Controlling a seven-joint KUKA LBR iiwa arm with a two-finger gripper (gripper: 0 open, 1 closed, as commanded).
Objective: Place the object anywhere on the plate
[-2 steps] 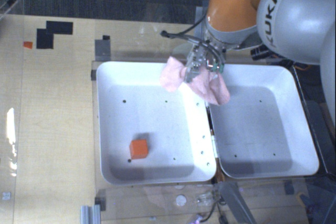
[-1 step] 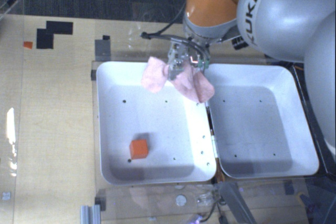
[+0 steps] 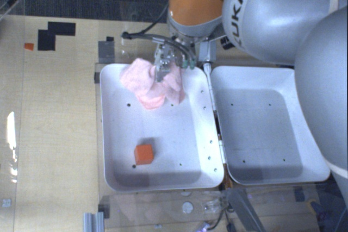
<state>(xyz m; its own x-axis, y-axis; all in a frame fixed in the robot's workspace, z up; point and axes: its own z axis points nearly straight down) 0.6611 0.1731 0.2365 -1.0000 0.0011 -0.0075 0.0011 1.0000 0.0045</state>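
A grey robot arm with an orange band is seen reaching over the far end of the left bin (image 3: 117,171), its gripper (image 3: 162,70) pressed down into a crumpled pink cloth (image 3: 148,87). Whether the jaws are parted or clenched cannot be told. A small orange block (image 3: 144,154) is seen near the bin's front, well apart from the cloth; the right bin (image 3: 304,168) lies just beside.

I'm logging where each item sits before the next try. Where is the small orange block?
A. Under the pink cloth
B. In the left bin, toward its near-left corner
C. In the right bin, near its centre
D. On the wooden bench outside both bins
B: the orange block lies on the floor of the left bin, toward its near-left corner, well apart from the pink cloth at the bin's far end, where the gripper is.
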